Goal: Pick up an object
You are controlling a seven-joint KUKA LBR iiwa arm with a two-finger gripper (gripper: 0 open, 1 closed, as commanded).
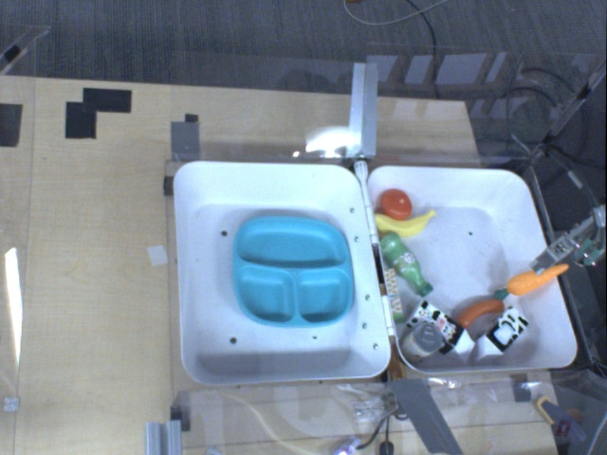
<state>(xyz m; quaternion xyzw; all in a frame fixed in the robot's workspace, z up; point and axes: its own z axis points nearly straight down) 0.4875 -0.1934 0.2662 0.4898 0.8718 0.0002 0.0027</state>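
Orange toy carrot (536, 279) lies in the right-hand shallow white bin (531, 183), just beside the gripper (580, 242) and slightly nearer the camera, its tip pointing away from it. Whether the gripper is spread or closed cannot be told, as it sits blurred at the bin's rim. Beyond the carrot from the gripper lie a red-orange sausage-shaped toy (482, 308) and a black-and-white patterned block (507, 329). Well apart, across the bin, rest a green plastic bottle (406, 265), a yellow banana (403, 223) and a red tomato (395, 202).
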